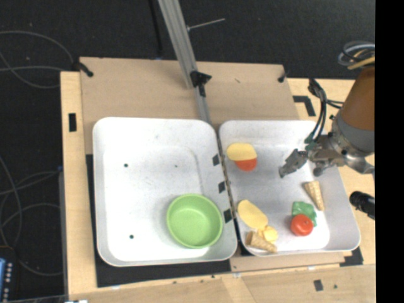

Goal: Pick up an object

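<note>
Hand (297, 164) hovers low — above right bin (278, 137), holding nothing.

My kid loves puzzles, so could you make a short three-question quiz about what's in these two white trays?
1. True or false: the green bowl sits in the same bin as the red tomato.
2. Which item lies nearest the gripper? A) green bowl B) cone-shaped piece C) yellow oval piece
3. Fill in: the yellow-and-red item lies in the ____ bin.

Key: 1 false, the bowl is in the left bin; 2 B; 3 right.
</note>
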Tool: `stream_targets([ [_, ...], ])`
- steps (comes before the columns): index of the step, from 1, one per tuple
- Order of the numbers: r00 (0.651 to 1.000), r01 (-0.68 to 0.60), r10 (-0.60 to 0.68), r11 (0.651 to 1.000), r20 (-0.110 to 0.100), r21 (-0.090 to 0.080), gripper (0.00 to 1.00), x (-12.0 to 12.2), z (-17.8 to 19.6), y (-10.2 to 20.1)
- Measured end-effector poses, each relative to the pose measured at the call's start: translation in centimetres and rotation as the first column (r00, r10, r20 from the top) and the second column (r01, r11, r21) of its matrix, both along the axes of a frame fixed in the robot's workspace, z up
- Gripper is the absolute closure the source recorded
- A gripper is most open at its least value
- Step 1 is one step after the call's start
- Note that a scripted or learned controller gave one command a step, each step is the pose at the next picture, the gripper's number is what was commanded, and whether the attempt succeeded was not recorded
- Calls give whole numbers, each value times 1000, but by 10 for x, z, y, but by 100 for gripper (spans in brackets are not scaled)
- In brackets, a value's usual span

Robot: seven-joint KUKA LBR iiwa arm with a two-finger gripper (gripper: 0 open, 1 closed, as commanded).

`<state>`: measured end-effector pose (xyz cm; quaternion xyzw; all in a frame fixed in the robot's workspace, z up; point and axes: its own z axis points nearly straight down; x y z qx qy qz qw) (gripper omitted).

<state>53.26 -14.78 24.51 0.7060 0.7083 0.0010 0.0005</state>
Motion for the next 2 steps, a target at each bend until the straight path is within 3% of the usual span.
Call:
stream_targets([
  [1,1000,1,-1,1000,0,0,0,0,0,0],
  [2,1000,6,-6,1000,-5,-3,0,8,-46,-2],
])
